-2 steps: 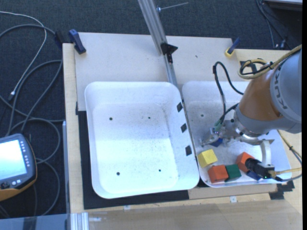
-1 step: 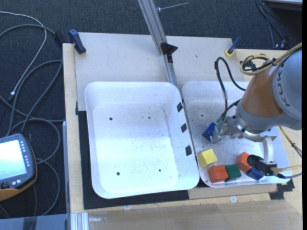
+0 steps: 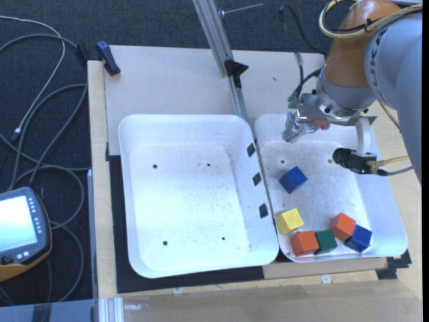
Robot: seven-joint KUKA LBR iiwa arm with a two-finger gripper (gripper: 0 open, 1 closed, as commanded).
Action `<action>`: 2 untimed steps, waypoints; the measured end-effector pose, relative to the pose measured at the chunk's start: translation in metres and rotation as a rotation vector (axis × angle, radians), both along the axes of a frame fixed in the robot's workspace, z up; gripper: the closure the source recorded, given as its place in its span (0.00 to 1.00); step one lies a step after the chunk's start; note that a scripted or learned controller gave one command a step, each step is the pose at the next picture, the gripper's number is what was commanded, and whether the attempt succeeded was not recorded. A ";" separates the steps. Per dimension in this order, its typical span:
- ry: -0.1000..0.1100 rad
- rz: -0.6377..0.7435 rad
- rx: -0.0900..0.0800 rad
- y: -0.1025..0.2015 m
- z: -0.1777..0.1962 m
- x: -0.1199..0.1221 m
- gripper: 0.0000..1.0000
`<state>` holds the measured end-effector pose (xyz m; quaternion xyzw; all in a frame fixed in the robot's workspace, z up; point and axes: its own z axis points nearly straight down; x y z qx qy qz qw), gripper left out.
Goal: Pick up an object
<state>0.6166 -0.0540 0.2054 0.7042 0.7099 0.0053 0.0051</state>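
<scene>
In the right bin (image 3: 375,200) a blue cube (image 3: 293,179) lies alone near the middle. Along the bin's near edge sit a yellow cube (image 3: 289,221), an orange block (image 3: 304,243), a green block (image 3: 326,240), a second orange block (image 3: 343,225) and a second blue block (image 3: 359,237). My gripper (image 3: 293,133) hangs over the far left corner of the right bin, above and behind the lone blue cube, with nothing seen between its fingers.
The left bin (image 3: 134,180) lies beside the right one, parted by a ridge with black clips (image 3: 257,178). A metal pole (image 3: 214,39) slants up from the far edge. A black cable connector (image 3: 350,159) juts over the right bin. A pendant (image 3: 20,230) lies left.
</scene>
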 end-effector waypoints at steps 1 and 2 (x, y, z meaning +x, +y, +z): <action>0.016 -0.007 -0.001 -0.004 -0.005 -0.005 0.00; 0.026 -0.012 0.001 -0.034 -0.110 -0.048 0.00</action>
